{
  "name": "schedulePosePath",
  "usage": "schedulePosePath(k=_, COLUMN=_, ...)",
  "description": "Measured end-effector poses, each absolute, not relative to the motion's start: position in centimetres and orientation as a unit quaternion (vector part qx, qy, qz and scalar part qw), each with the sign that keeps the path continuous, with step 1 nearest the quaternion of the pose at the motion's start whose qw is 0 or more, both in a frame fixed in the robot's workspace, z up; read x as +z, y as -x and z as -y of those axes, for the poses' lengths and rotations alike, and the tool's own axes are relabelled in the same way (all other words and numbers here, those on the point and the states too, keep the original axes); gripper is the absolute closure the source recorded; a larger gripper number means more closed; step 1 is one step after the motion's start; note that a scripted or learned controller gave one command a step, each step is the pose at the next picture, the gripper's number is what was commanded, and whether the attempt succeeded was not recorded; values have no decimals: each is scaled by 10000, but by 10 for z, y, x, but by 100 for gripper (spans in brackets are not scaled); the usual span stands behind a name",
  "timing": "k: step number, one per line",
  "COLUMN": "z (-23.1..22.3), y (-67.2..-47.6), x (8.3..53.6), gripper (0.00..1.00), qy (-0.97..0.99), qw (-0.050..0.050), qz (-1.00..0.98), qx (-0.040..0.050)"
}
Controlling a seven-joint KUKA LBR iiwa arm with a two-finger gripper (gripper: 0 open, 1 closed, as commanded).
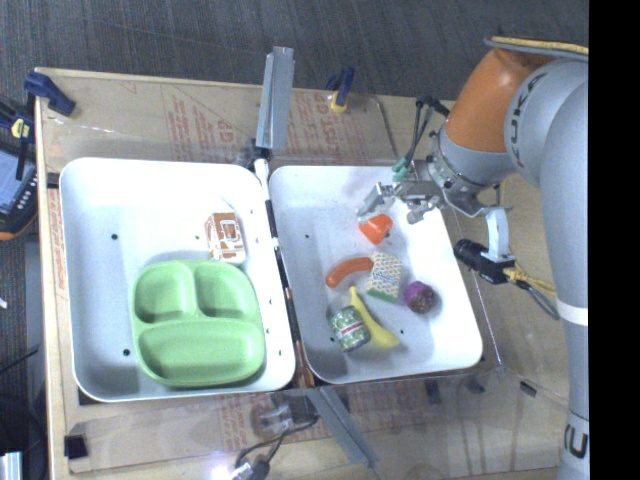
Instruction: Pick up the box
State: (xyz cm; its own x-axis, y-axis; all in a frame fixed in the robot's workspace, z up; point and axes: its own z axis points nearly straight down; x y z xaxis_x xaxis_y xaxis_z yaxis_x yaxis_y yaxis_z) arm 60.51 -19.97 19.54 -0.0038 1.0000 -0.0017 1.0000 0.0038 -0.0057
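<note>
A small orange-and-white box (225, 236) lies in the left bin (90, 198), just above the green plate. My gripper (395, 206) hangs over the upper part of the right bin (310, 198), far to the right of that box. Its fingers stand apart with nothing between them. An orange piece (376, 229) lies directly below the gripper. A little lower rests a patterned white-and-green packet (386, 272).
A green divided plate (198, 323) fills the lower left bin. The right bin also holds an orange sausage (348, 270), a yellow banana (373, 324), a green can (347, 328) and a purple ball (421, 296). A metal bar (274, 98) stands behind the bins.
</note>
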Motion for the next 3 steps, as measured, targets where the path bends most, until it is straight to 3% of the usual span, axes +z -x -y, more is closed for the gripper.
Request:
schedulePosePath(k=1, z=210, y=-562, x=103, gripper=0, qy=7266, qw=-7, qz=6871, qx=-5)
schedulePosePath(k=2, z=207, y=-550, x=98, gripper=0, qy=7114, qw=-56, qz=7028, qx=-19)
schedulePosePath(k=3, z=208, y=-550, x=108, gripper=100, qy=7097, qw=-62, qz=7044, qx=-2)
